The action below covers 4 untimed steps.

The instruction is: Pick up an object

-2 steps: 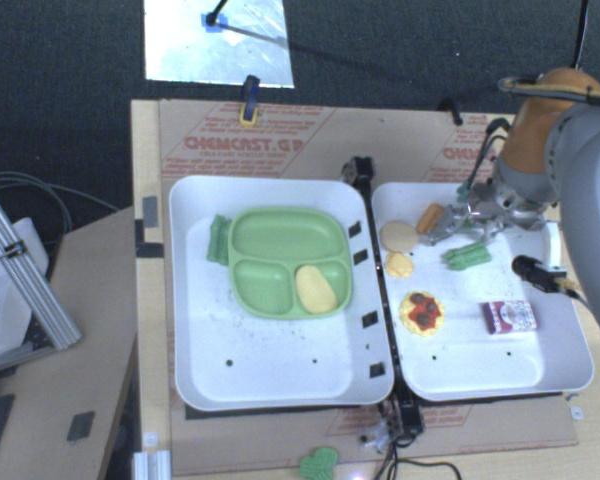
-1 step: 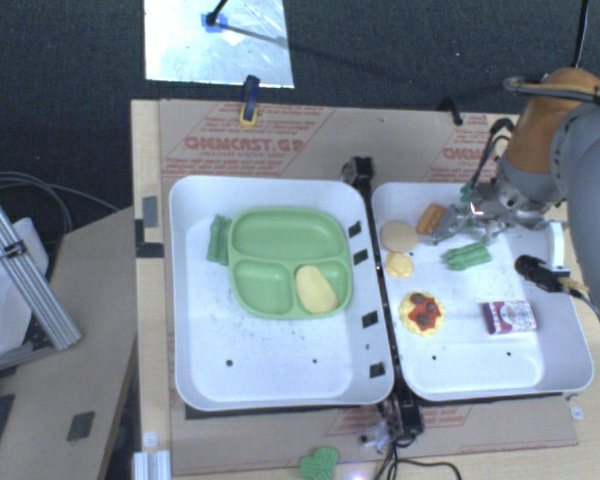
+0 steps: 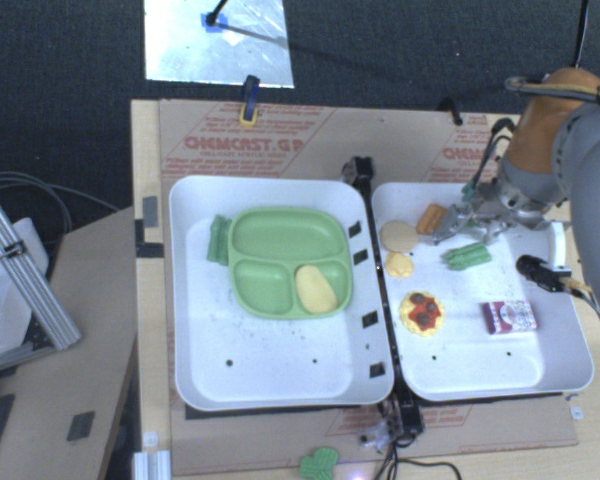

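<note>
Arm (image 3: 570, 138) cut off by right picture edge, only wrist end and orange band in frame. Gripper (image 3: 467, 222) low over right bin (image 3: 480, 368) near its back edge; fingers too small and cluttered to read as open or closed, contact with the green item (image 3: 467, 258) just beside them unclear. Orange piece (image 3: 430, 218) partly covered by the gripper hardware. Green strip (image 3: 218, 240) partly tucked behind the green tray (image 3: 280, 238) at its left edge. Label on the small red packet (image 3: 508, 317) near the bin's right edge unreadable. Green object (image 3: 318, 463) cut off by bottom picture edge. Metal frame (image 3: 15, 278) cut off at left edge.
</note>
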### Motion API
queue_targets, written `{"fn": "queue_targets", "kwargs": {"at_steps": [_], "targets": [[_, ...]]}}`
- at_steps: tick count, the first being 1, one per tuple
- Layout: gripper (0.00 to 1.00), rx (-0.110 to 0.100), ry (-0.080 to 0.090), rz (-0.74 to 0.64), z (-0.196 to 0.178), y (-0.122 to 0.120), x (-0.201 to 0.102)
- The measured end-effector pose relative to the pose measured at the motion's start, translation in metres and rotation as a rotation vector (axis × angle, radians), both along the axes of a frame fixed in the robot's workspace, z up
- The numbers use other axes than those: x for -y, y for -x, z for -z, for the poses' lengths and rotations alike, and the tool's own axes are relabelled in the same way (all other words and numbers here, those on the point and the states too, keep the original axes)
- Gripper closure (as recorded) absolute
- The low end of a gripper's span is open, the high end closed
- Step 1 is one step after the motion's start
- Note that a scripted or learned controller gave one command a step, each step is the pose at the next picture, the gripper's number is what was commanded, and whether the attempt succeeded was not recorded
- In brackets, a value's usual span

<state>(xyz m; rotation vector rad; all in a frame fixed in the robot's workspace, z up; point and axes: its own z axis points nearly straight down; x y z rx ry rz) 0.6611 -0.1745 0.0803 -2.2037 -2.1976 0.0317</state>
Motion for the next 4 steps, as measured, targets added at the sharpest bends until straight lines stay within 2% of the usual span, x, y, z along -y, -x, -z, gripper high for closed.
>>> {"fn": "queue_targets", "kwargs": {"at_steps": [2,3,4], "targets": [[0.00,-0.001,-0.003,0.000,0.000,0.000,0.008],[0.00,-0.001,-0.001,0.003,-0.006,0.000,0.035],[0.00,0.000,0.005,-0.003,0.000,0.000,-0.067]]}}
